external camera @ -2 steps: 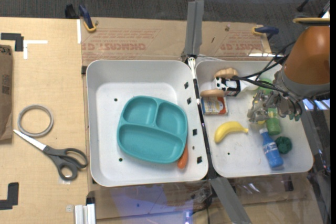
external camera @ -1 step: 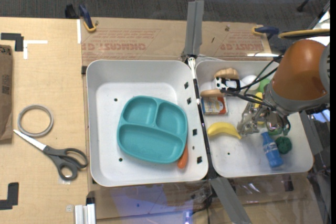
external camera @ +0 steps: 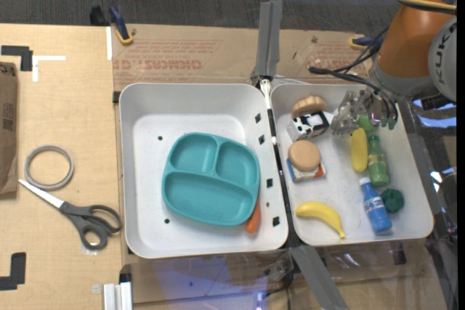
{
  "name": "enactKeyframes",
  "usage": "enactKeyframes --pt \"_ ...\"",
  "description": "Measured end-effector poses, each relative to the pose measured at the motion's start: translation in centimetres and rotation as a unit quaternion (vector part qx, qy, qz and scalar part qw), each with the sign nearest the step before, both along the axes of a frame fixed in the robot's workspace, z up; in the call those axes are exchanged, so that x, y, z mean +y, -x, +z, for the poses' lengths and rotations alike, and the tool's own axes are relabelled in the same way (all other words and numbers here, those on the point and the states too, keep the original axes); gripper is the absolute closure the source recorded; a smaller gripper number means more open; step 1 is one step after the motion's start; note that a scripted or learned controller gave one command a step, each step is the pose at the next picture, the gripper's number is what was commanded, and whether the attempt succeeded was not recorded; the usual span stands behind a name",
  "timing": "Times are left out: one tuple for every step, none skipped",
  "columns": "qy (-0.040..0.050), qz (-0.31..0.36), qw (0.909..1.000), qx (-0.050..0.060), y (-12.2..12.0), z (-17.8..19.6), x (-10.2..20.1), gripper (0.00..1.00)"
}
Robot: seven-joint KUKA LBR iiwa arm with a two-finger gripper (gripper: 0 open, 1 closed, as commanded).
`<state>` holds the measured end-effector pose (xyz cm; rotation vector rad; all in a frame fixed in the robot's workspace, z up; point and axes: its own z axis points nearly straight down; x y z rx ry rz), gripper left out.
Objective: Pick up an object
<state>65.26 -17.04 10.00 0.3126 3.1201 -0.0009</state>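
1. Your gripper [external camera: 354,115] hangs low in the right bin [external camera: 418,232], at its far side; whether it is parted or closed, you cannot tell.
2. Just below it lies a yellow corn cob [external camera: 359,149], touching a green bottle [external camera: 377,162].
3. Risk: those two sit so tightly together that a descent may nudge both and grasp neither.
4. The black-and-white toy [external camera: 311,125] just to its side could snag too.
5. The banana [external camera: 322,215] lies apart, probably easier.
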Motion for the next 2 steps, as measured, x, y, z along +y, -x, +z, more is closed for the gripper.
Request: enactKeyframes --pt "0.0000 0.000 1.0000 0.000 0.0 0.0 0.0 0.00" --pt "0.0010 0.001 1.0000 -0.004 -0.2 1.1 0.0 1.00"
